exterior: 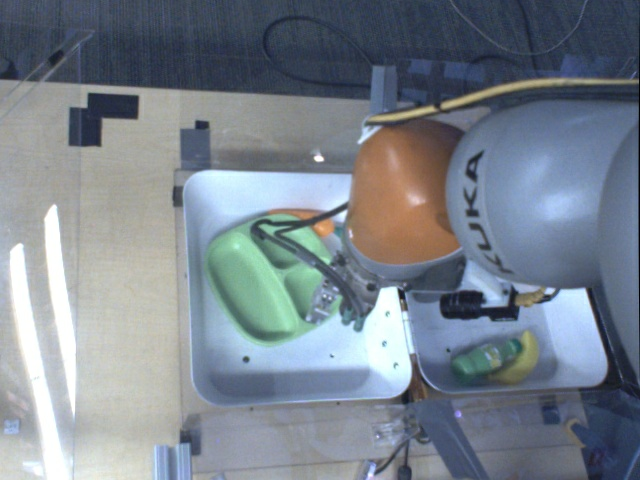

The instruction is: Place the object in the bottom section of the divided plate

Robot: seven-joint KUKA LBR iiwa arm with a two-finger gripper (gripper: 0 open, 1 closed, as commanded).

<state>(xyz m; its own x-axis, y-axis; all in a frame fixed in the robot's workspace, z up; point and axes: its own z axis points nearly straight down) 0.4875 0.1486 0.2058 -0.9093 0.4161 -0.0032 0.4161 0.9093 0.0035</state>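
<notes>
A green divided plate (250, 283) lies in the left white bin (220, 378), its large section toward the lower left and smaller sections toward the upper right. An orange object (322, 225) peeks out at the plate's upper right edge, mostly hidden by the arm. My gripper (335, 306) hangs over the plate's right edge, below the orange wrist band. Cables and the wrist hide much of its fingers.
The right bin (580, 363) holds a green object (480, 360) and a yellow banana (522, 361). The big grey arm (540, 198) covers the upper part of the right bin and the left bin's right side. Black cables lie on the dark floor behind.
</notes>
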